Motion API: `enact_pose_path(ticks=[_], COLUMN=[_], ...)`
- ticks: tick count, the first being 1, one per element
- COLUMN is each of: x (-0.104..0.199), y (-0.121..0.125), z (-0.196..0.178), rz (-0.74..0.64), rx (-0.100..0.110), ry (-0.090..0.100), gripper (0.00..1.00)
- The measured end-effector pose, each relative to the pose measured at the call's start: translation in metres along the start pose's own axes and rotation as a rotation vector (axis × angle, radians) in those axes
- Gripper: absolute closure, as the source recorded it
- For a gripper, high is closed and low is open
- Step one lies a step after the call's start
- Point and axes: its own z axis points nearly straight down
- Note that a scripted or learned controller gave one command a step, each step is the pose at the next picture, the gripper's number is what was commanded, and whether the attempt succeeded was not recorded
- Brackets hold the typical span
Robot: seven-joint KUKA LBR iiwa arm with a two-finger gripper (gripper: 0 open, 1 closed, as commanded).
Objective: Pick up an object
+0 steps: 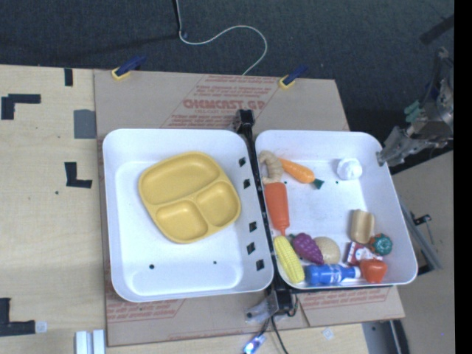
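The left bin [125, 271] holds a yellow divided plate [190, 196]. The right bin [369, 140] holds toy foods: an orange carrot [298, 171] pointing right, a long sausage [277, 205] lying lengthwise, corn [288, 259]. The gripper [413, 133] sits at the bin's right rim.

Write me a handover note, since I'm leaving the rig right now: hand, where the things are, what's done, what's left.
Hand: at the right bin's upper right corner, above the rim, with nothing seen in it; finger state unreadable.
Right bin: toy carrot, white cap, orange sausage-like piece, corn cob, purple piece, blue bottle, and more toys crowded along the lower edge.
Left bin: yellow divided plate.
Done: nothing picked up.
Left: move over an object, grasp and lift.
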Motion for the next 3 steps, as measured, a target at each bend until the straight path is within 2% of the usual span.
enact_pose_path(ticks=[1,2,3], x=[-0.009,0.091,0.147], y=[-0.050,-0.048,-0.048], z=[-0.021,0.034,0.080], rz=[0.004,-0.008,-0.004], rx=[-0.001,0.006,0.005], ry=[0.001,0.004,0.002], gripper=[1.00,1.00,1.00])
